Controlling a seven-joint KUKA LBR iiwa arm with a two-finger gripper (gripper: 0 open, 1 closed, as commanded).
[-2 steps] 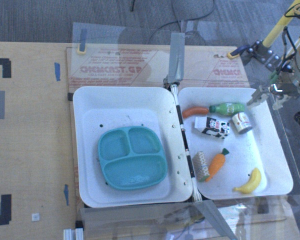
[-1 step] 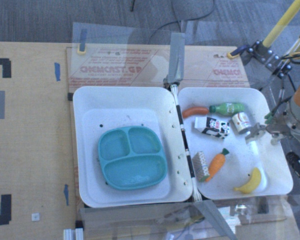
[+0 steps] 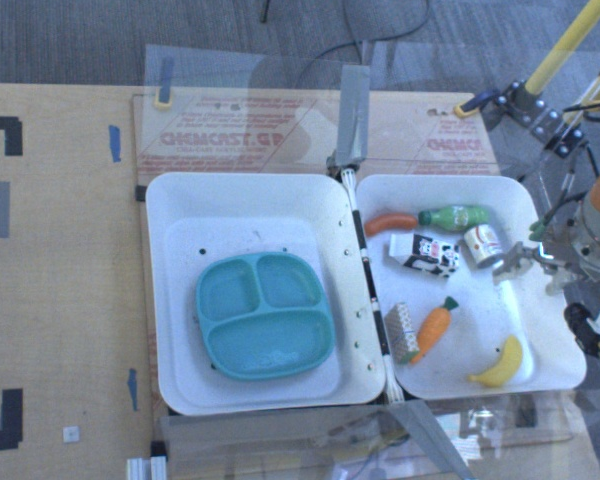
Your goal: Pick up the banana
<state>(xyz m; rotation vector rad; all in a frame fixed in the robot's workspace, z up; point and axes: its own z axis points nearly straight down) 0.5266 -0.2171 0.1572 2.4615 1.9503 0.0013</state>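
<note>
1. The left bin [image 3: 170,218] lies far to the left of the pincer [image 3: 528,258], touching the right bin along a central seam.
2. The right bin [image 3: 520,193] sits under the pincer, which hangs over its right edge.
3. The teal divided plate [image 3: 265,315] rests in the left bin, well apart from the pincer, to its lower left.
4. The pincer reaches in from the right; its metal tips show over the white floor with nothing between them, though how wide they stand I cannot tell.
5. The green bottle [image 3: 453,215] lies up and left of the pincer, near it.
6. The banana [image 3: 501,363] lies below the pincer, in the bin's lower right corner, apart from it.
7. The carrot [image 3: 433,328] lies down and left of the pincer.
8. The milk carton [image 3: 425,252] lies left of the pincer.
9. The can [image 3: 481,245] sits just beside the pincer, to its left.
</note>
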